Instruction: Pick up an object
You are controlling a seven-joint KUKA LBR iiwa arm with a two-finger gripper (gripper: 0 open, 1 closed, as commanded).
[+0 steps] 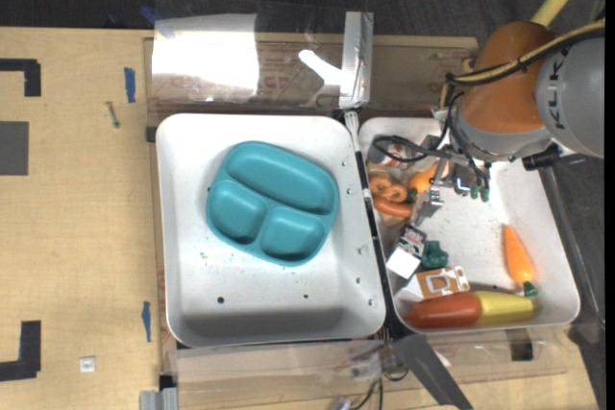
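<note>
End effector [437, 192] low in right bin [557, 298], upper left corner, over orange clutter [389, 195]. Finger state: cannot tell, and no object seen in its grip. Pick not yet done, by my reading. Candidates: carrot [518, 254] near right wall, red-yellow piece [466, 309] along front edge. Left bin [183, 235] carries teal tray [272, 201].

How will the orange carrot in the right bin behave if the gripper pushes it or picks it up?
The carrot looks smooth and tapered, so it may slip between fingers. Its round body will probably roll when pushed. It seems small, likely light.
</note>
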